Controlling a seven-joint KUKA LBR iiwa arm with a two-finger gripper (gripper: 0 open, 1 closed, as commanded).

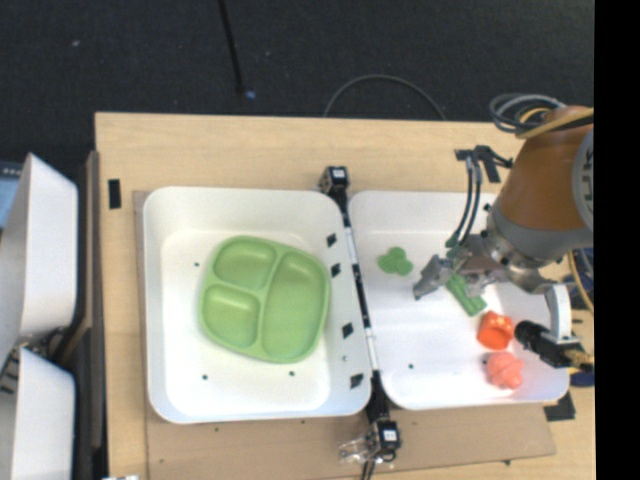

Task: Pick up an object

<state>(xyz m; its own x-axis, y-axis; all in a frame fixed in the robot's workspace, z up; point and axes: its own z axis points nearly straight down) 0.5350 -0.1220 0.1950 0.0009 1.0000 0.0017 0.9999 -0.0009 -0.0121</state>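
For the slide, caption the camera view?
End effector over right bin near green stick; divided green plate in left bin.

No readable text, labels, brand names, numbers or signs appear anywhere in the frame. The two white bins [160, 268] at the centre, the green divided plate [265, 298] at centre left, the wooden bench [220, 148] and the arm [545, 183] at the right edge carry no lettering that can be made out.

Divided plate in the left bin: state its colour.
Light green; the divided plate shows in the camera view.
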